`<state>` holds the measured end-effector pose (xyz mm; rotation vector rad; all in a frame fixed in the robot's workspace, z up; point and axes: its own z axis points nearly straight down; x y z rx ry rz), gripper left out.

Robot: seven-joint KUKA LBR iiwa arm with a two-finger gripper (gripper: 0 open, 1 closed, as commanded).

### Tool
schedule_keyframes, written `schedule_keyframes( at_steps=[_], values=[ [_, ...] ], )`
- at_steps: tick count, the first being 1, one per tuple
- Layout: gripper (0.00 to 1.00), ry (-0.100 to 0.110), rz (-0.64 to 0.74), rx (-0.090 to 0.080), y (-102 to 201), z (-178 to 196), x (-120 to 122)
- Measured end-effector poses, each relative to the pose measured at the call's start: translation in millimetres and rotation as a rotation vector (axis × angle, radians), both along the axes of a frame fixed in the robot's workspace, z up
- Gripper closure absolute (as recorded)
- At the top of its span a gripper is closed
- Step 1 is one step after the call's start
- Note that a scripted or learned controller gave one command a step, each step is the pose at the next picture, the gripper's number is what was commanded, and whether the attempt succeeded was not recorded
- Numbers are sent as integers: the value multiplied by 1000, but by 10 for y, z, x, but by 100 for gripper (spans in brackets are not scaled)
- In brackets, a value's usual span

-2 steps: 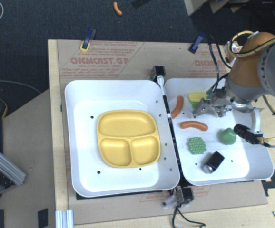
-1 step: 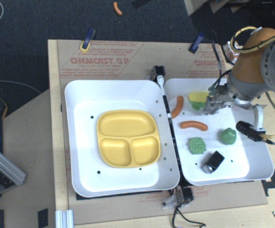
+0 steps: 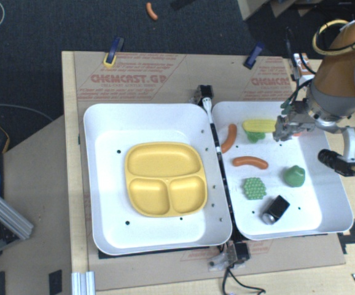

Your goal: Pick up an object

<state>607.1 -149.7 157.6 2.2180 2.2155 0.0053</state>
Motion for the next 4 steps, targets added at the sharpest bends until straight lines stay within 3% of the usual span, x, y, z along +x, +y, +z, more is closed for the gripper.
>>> schedule_keyframes(
  at_steps=[1,2,4],
  values=[
    [100,0,1,-1,-79,478,-15],
    [100,1,2,0,-83,692,-4],
    [100,9,8,6,1057,705,85]
  ],
)
